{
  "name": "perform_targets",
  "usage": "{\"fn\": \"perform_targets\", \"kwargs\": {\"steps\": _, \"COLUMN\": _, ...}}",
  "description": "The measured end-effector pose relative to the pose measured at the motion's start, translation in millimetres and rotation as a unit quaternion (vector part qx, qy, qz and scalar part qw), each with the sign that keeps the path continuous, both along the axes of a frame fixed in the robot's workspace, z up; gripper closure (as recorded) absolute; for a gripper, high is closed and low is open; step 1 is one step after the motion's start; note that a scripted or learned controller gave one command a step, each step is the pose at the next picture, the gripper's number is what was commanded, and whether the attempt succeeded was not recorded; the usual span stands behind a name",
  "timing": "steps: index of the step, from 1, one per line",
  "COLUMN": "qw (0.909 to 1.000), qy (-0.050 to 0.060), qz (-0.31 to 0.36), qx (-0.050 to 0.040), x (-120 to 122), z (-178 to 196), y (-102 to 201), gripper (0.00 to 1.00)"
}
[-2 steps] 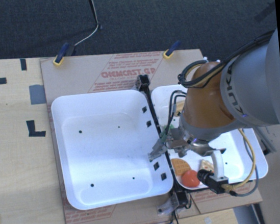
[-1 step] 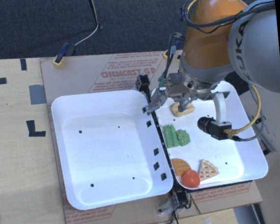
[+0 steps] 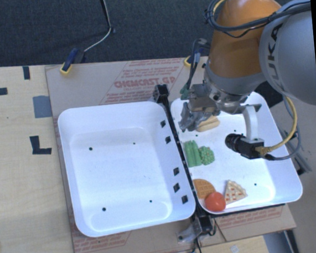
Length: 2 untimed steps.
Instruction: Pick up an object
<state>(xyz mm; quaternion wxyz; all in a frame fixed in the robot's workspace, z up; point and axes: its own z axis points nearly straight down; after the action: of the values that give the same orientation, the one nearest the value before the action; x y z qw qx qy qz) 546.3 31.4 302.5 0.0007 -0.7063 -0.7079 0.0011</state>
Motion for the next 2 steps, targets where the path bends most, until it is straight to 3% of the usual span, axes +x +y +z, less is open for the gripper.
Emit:
{"fn": "perform_targets", "kwargs": {"steps": 1, "qw": 1.0, "qy": -0.002, "qz": 0.004, "qx": 0.0018, "x": 15.3, "z": 27.7, "y": 90.7, "gripper": 1.0}}
{"fn": "perform_targets", "kwargs": {"steps": 2, "qw": 1.0, "qy": 0.0, "qz": 0.001, "qx": 0.0, "x": 15.0, "z": 36.0, "y": 85.6, "gripper": 1.0}}
